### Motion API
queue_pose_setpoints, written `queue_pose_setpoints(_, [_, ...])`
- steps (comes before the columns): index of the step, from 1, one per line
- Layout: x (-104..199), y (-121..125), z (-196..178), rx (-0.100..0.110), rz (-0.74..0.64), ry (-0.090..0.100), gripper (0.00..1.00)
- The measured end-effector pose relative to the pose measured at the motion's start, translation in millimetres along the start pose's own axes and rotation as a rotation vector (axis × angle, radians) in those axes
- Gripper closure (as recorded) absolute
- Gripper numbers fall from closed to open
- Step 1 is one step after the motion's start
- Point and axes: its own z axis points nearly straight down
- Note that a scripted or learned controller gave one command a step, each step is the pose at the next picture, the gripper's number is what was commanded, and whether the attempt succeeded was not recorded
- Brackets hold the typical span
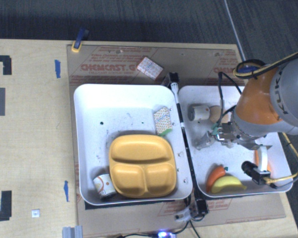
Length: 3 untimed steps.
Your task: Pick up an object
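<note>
Floor: dark grey carpet runs along the top of the view, behind the pale wooden table (30, 133).
Table: we see blue tape marks and black squares on its left part, and a brown cardboard sheet (114, 63) lying under both bins.
Left bin: the shallow white bin on the left (84, 133) holds a large yellow three-compartment plastic tray (141, 165) resting upside down near its front.
Small things, left bin: a small white cup with orange print (103, 184) lies at the front left corner, touching the yellow tray; a patterned paper packet (162, 119) sits against the right wall, just behind the tray.
Right bin: the shallow white bin on the right (208, 94) holds a white cylinder with a tan end (201, 112) lying on its side near the back.
Fruit: a yellow toy banana (227, 183) and an orange toy carrot (216, 174) lie touching each other at the front of the right bin.
Other: an orange and white object (262, 160) lies near the right wall, partly hidden by the arm.
Arm: the grey arm with the orange band (258, 105) reaches over the right bin from the right.
Gripper: the two-finger gripper (204, 141) sits low over the middle of the right bin, between the cylinder and the fruit, touching neither as far as we can see.
Fingers: we cannot tell whether they are spread or closed; nothing shows between them.
</note>
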Motion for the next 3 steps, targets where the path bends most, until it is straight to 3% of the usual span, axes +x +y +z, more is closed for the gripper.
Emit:
queue_pose_setpoints(1, [-7.7, -58.2, -0.3, -0.001, 0.0, -0.001, 0.0])
queue_pose_setpoints(2, [-7.1, -56.6, -10.4, -0.006, 0.0, -0.001, 1.0])
queue_pose_setpoints(3, [67.3, -3.4, -98.9, 0.002, -0.001, 0.0, 1.0])
